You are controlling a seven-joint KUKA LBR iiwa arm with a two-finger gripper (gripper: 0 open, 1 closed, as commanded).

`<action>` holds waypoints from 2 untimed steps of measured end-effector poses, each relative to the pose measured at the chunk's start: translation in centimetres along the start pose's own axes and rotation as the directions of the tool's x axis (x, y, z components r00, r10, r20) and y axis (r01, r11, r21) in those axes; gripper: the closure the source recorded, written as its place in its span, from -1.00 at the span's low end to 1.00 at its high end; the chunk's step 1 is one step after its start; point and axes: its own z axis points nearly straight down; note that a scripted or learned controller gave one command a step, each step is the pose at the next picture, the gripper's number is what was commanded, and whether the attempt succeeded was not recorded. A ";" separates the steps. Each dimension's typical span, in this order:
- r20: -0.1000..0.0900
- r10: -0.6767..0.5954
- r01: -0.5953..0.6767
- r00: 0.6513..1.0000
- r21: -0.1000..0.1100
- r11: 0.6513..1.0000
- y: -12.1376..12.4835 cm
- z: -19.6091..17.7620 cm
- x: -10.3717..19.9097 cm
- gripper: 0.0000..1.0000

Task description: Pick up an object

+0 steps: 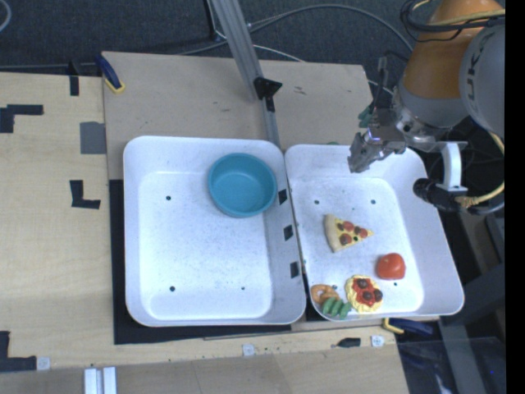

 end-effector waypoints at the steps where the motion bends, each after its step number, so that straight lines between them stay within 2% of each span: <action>1: -0.001 -0.004 0.004 1.000 0.006 1.000 0.4 1.5 5.2 1.00; 2: -0.001 -0.004 0.004 1.000 0.006 1.000 0.9 1.7 9.7 1.00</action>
